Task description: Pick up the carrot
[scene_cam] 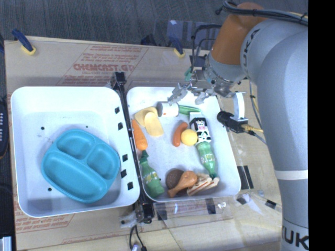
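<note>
On the cardboard (104, 61), red "CHEMCAST" print, carrot (138, 135) in right bin (230, 161)

The arm (277, 88) is a thick, smooth tube of pale grey with rounded joints. An orange band (230, 38) wraps it just above the wrist. Below that band sits a darker metal wrist block (217, 80) with small fittings and screws. Black cables (261, 12) loop over the top of the arm and run along the orange band. A short black plug with a yellowish lead (235, 122) sticks out at the side. Dark letters "UK" (296, 238) are printed on the grey casing near the bottom right.
</note>
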### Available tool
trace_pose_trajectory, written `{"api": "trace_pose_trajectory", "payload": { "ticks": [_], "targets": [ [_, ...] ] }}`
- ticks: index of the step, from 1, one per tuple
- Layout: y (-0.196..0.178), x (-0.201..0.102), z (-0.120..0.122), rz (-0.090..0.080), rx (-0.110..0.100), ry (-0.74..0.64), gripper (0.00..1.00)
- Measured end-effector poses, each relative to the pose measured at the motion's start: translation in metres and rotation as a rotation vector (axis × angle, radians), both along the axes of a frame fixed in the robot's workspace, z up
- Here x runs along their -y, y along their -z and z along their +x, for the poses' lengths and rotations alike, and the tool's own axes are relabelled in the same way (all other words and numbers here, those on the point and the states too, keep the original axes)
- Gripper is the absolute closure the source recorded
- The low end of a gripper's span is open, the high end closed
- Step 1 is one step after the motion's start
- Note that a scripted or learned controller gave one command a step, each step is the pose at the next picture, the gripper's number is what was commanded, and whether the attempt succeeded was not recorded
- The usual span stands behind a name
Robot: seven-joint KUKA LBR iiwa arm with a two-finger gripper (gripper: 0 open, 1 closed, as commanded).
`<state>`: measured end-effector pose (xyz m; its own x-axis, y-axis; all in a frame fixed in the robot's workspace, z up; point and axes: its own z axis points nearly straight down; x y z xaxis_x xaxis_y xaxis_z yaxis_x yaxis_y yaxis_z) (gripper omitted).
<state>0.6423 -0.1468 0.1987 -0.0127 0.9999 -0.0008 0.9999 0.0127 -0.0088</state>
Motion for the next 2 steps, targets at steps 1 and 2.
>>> {"api": "trace_pose_trajectory", "payload": {
  "ticks": [1, 2],
  "targets": [
    [0.012, -0.041, -0.055, 0.0, -0.003, 0.096, 0.0],
    [0.108, -0.049, -0.07, -0.006, 0.007, 0.268, 0.0]
  ]
}}
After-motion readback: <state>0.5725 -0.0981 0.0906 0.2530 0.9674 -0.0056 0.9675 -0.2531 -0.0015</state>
